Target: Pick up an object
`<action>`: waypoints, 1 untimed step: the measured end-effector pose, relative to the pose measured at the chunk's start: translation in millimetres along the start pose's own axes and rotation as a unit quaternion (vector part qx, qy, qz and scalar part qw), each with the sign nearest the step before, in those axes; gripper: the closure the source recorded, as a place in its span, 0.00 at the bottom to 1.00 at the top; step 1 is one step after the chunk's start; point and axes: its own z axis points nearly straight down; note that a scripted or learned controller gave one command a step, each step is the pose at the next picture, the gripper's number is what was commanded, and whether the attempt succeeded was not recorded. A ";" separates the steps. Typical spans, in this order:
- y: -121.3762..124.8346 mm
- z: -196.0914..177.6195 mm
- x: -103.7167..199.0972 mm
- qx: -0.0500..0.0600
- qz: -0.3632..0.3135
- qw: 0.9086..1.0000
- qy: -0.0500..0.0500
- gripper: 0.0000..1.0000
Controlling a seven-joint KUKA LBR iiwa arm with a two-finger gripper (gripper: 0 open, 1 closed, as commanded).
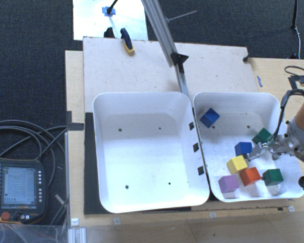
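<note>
With the gripper (263, 148) low in the right bin (228, 99), jaws' spread impossible to tell, among the blocks crowded at its near right, it should settle squarely over one, say the blue cube (243, 148) beside it, before closing.

Coloured blocks (243, 168) in right bin (233, 100)
</note>
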 end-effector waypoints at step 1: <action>1.6 -14.3 -1.4 -0.003 -0.001 1.000 -0.001 1.00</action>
